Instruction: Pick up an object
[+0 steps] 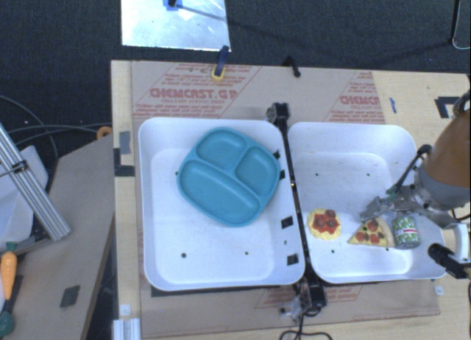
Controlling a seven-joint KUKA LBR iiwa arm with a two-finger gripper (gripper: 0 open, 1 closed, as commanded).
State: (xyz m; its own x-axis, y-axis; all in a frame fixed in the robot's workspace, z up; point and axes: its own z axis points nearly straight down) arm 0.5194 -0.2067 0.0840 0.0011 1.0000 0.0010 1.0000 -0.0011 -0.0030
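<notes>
The right bin (346, 147) holds three small items near its front. A yellow tart with red topping (324, 224) lies at the front left. To its right is a toy pizza slice (370, 235), and beside that a green and white can (405, 230). My gripper (384, 206) reaches in from the right and hangs low, just above and behind the pizza slice and the can. Nothing is visibly held in it. The grey arm with its orange band (450, 156) leaves the view at the right edge.
The left bin (169, 250) carries a blue divided plate (229, 176) near its back middle. A black divider (291, 184) runs between the two bins. The bins rest on a cardboard sheet (309, 88). A metal frame (29, 191) stands at the far left.
</notes>
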